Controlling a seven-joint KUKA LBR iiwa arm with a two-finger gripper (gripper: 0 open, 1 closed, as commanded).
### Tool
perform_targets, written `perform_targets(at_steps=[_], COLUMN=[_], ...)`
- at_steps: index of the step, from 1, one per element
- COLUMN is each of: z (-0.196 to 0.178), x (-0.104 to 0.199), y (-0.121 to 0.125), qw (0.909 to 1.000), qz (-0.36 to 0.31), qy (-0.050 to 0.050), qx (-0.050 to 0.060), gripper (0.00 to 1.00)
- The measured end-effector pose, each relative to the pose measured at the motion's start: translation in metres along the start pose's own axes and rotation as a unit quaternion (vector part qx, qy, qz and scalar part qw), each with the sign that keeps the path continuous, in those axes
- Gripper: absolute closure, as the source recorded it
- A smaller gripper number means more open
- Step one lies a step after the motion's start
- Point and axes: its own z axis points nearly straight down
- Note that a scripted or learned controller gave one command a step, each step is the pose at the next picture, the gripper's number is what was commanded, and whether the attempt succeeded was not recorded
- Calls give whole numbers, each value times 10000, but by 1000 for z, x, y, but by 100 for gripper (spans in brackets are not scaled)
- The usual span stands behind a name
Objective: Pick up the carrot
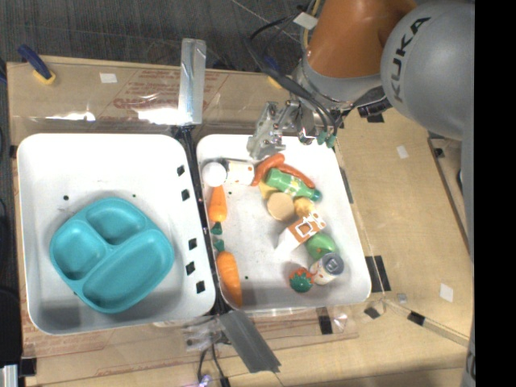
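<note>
**Carrot Handling and Grip Point**

Two carrots [218,203] in right bin [347,216], both along its left wall: one near mid-wall, lying lengthwise; a second [229,277] nearer the front corner. Either may satisfy the task; no way to tell which is meant.

Handling, as judged: likely a light, rigid plastic toy, smooth and tapered, so prone to slipping toward the thin end. Best grip across the thick middle, jaws set crosswise to the long axis. Close to the wall on one side, leaving little room for a finger there; risk of a nudge rather than a grasp.

Neighbouring items: a white cup [214,172] at the back left, a green and orange bottle [289,181], a tan round piece [280,206], a small can [330,265], and other toy foods, apart from the carrots.

Claw [270,135] above the back rim of the right bin, well apart from both carrots. Fingers open or closed: cannot tell. Nothing visibly held.

Left bin [32,216]: teal divided plate [111,253].

Legible writing: "KUKA" on the arm [419,47]. Red printing on the bench [145,87] sheet, too faint to read.
</note>
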Motion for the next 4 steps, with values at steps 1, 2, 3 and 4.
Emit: perform_targets(at_steps=[1,2,3,4], z=[-25,-24,-30,-20], x=[-10,-7,-16,11], y=[14,33,31,-59], qw=[9989,9921,9853,9735], qz=[-464,-1251,-1706,-2286], qy=[-22,1,-35,-1], qx=[8,5,12,13], gripper=[100,100,100,100])
